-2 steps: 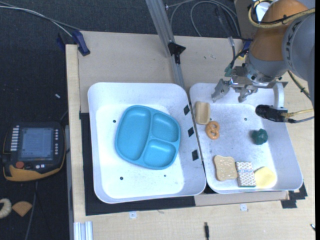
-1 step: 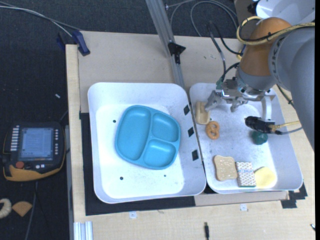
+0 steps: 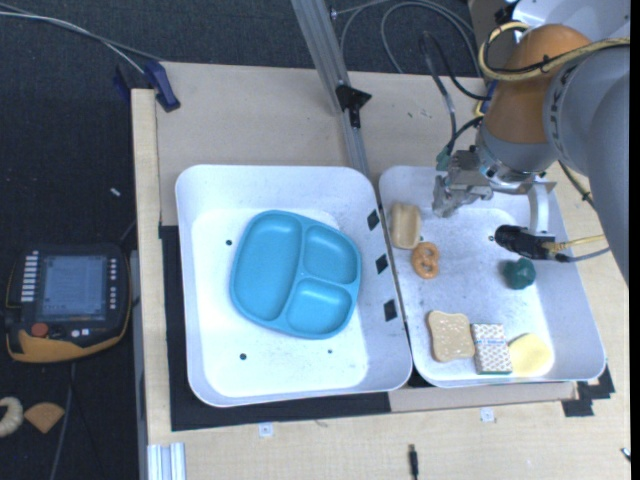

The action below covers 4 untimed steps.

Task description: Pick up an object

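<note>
Near the right bin's (image 3: 590,348) far edge, the gripper (image 3: 452,196) hangs over bare floor, its grip state indeterminate. Candidate objects: bread roll (image 3: 404,224) and pretzel (image 3: 425,260) at the left edge. Centre above one before descending.

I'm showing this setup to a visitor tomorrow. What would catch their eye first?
The big blue divided tray in the left bin stands out first. Next, the arm's orange band at upper right, with the pincer over the right bin's far end. Small food-like pieces, among them a toast slice, lie in that bin.
</note>
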{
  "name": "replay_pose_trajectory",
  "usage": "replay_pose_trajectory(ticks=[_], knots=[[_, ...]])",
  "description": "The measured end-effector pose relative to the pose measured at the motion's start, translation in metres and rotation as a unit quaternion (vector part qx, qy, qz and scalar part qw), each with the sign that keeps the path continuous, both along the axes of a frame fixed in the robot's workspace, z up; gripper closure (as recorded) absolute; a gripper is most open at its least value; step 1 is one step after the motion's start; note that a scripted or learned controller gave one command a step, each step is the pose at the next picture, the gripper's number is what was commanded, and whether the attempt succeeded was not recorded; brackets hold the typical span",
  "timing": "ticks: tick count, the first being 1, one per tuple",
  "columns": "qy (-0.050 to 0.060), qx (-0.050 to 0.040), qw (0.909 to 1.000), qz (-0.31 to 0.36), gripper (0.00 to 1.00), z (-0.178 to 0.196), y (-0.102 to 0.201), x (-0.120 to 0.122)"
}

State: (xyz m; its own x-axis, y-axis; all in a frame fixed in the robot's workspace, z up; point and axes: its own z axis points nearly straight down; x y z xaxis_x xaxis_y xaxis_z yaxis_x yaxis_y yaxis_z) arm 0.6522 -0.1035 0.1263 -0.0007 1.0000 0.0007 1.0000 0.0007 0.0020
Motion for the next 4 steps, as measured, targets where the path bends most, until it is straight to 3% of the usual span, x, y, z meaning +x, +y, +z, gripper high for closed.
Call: replay_pose_trajectory(ticks=[3, 4], knots=[[-0.003, -0.0009, 1.0, 0.0, 1.0, 0.177, 0.005, 0.004], [0.0, 0.0003, 1.0, 0.003, 1.0, 0.173, 0.054, 0.008]])
